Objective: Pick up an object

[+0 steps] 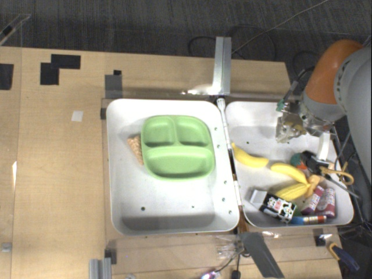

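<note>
My gripper [289, 132] hangs over the back part of the right bin [256, 118], pointing down above bare white floor. Nothing shows between its tips. A banana [251, 158] lies just below and left of it, running toward the bin's middle. A second yellow banana-like piece [292, 182] lies lower right of that one. At the front of the bin sit a small black printed box [278, 207], some markers [322, 205] and scissors with orange handles [331, 173].
The left bin [125, 208] holds a green divided plate [176, 146] with a tan, grainy item [135, 149] tucked under its left edge. A metal post [223, 63] stands behind the divider between the bins. Cables trail at the right of the bench.
</note>
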Tool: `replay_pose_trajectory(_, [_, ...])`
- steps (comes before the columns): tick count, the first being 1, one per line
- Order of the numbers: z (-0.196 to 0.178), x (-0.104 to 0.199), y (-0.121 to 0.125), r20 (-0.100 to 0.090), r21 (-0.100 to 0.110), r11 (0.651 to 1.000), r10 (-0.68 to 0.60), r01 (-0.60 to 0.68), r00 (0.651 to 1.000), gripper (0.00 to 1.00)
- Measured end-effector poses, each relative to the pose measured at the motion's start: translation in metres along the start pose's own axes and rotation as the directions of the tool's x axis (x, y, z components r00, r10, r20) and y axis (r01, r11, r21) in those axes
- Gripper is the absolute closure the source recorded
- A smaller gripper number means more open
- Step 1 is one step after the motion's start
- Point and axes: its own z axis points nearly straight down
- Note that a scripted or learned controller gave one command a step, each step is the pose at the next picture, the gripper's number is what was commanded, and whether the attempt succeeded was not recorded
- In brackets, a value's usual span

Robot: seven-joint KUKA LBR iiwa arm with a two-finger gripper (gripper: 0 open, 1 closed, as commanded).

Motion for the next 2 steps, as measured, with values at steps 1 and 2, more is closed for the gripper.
replay_pose_trajectory(1, [0.0, 0.0, 0.0, 0.0, 0.0, 1.0, -0.001, 0.001, 1.0, 0.0])
replay_pose_trajectory(2, [0.027, 0.014, -0.032, 0.001, -0.009, 0.988, -0.157, 0.157, 0.988, 0.0])
